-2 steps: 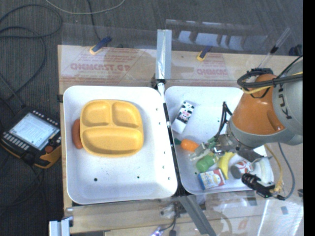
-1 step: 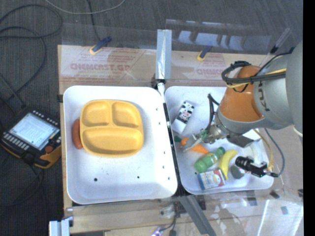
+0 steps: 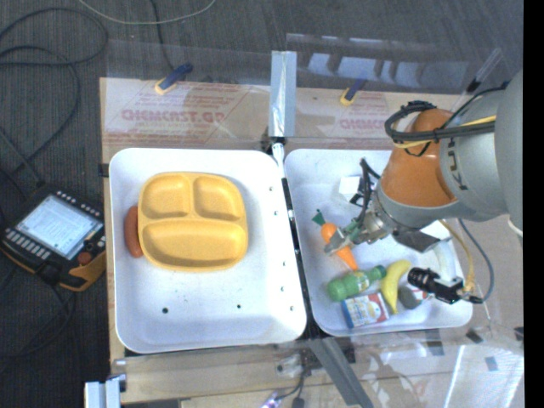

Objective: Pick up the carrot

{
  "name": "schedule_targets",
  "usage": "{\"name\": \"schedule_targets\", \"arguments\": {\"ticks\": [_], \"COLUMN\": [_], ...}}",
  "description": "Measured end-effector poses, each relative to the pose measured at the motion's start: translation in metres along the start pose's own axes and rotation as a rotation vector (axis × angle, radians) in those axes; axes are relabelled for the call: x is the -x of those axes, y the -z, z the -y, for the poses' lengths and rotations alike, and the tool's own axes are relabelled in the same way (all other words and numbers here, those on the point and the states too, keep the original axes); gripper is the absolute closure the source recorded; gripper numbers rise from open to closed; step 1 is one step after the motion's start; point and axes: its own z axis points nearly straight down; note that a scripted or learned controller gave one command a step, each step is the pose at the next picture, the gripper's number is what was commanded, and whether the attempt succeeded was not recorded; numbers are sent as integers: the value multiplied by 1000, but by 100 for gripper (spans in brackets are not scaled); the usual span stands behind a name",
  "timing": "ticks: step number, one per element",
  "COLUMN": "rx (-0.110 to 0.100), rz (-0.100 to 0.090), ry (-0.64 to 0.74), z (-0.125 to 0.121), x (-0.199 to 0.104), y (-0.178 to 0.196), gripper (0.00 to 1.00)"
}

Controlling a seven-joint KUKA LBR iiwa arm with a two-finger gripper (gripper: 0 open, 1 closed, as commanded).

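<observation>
Orange carrot (image 3: 333,243) sits in the right bin (image 3: 442,317) beside the green bottle (image 3: 355,283), gripper (image 3: 355,232) right at it, finger state unclear; looks light, rigid, tapered and slick, so grab mid-body across the thicker section.

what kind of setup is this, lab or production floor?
Most likely a robotics lab test bench. Two white bins sit side by side on a taped board, toy food like a carrot and banana serve as pick targets, and a control pendant lies on the carpet.
</observation>
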Motion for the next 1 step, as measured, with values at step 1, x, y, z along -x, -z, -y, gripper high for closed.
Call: {"name": "schedule_targets", "arguments": {"ticks": [1], "rx": [-10], "rz": [4], "ry": [-401], "z": [-49], "x": [-1], "y": [81], "gripper": [100]}}
